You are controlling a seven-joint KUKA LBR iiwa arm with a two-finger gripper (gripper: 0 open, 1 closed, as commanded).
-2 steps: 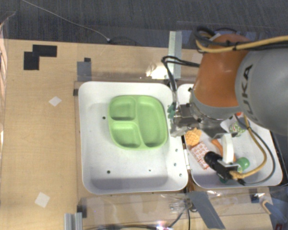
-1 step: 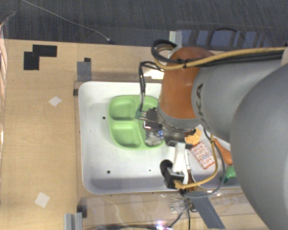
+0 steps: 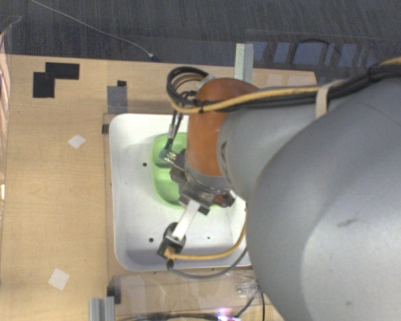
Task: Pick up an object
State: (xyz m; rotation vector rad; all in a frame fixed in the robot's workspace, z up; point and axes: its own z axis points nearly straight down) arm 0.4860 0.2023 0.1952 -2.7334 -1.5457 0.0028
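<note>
1. The gripper (image 3: 199, 194) hangs over the middle of the white bin (image 3: 130, 199), toward its right side. From above it shows as a cluster of metal parts under the wrist. The wrist hides how wide it stands, so I cannot tell whether it is spread, narrow or holding anything.
2. A pale bar with a dark end (image 3: 174, 236) slants down and left from that cluster, over the bin's near part.
3. The green object (image 3: 162, 172), a bright lime thing with a rounded outline, lies on the bin's floor in the far half, near the middle. Its right part goes under the gripper and wrist. Whether the gripper touches it is not clear.
4. The orange band (image 3: 210, 129) sits just above the gripper, over the bin's far right part.
5. Black cable loops (image 3: 184, 85) coil at the top of the band, over the bin's far rim.
6. A yellow cable (image 3: 210, 253) curves along the bin's near rim and climbs its right side. A second yellow run crosses the band toward the right.
7. The grey arm (image 3: 321, 199) spreads to the right of the bin and covers everything on that side.
8. The wooden bench (image 3: 47, 199) lies bare to the left of the bin. It bears a black stepped mark (image 3: 53, 79) beyond the bin's far left corner and two small pale squares (image 3: 75, 140), one level with the bin's far edge and one off its near left corner.
</note>
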